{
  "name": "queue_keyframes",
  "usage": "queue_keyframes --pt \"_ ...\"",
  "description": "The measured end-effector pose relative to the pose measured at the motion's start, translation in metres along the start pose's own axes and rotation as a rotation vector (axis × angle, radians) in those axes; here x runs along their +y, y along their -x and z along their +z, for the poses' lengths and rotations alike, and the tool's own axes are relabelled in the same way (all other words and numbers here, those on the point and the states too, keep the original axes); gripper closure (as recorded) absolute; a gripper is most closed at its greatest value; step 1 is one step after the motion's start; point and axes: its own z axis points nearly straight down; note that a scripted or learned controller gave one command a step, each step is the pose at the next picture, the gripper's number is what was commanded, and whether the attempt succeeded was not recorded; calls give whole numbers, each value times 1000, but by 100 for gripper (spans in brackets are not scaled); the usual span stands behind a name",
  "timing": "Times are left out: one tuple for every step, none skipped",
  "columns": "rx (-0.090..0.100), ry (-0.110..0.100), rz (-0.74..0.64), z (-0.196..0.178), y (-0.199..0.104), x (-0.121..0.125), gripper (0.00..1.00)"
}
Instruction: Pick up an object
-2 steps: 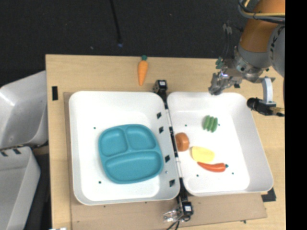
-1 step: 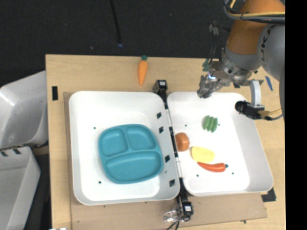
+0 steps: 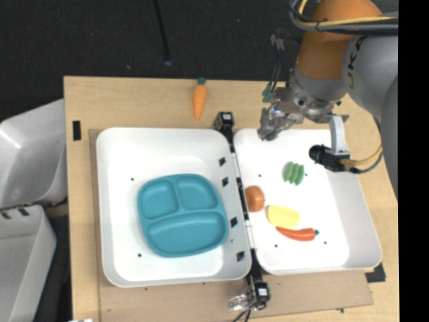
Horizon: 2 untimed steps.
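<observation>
A: Where is the gripper (image 3: 269,127)?
B: Over the upper left corner of the right bin (image 3: 348,233), nothing between its fingers; apart or together, I cannot tell.
A: And the targets?
B: 4 toys lie lower in that bin; the green one (image 3: 293,172) is nearest.
A: So the step?
B: Likely the approach. Next: shift down-right, descend, close.

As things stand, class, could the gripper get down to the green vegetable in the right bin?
Probably yes. The gripper is over that bin's far corner, and the green vegetable lies alone on bare white floor, apart from the other food.
</observation>
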Motion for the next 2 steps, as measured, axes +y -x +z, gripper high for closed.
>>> queue_keyframes --pt "-1 -2 0 12 -55 -19 100" --pt "0 -1 -1 3 -108 -29 100"
